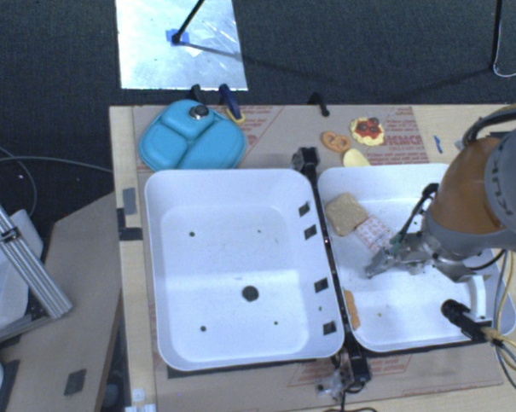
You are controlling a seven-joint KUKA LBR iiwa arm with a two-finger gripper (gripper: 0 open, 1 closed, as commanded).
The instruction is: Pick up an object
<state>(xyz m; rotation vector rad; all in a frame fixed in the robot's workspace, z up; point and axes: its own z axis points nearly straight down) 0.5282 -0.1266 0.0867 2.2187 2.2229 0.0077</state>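
Reaching in from the right, the arm point(484, 195) carries its pincer point(382, 262) low inside the right bin point(417, 326), tips pointing left toward a small checked packet point(372, 232). Whether the pincer is released or clenched cannot be told at this size; nothing is visibly held between its tips.

Just far-left of the packet, and touching or overlapping it, lies a tan slice of bread point(345, 211). An orange stick point(352, 309) lies along the bin's left wall, nearer the camera.

The packet looks like the likeliest target, lying just beside the tips. To do this well, the pincer should probably centre over the packet clear of the bread, come straight down until the tips straddle it, and close before lifting. A flat, thin thing may slip out, so a slow vertical lift would be wise.

The left bin point(170, 247) stands alongside. On the counter point(276, 127) beyond are a blue container point(191, 137) and small toy foods point(367, 131).
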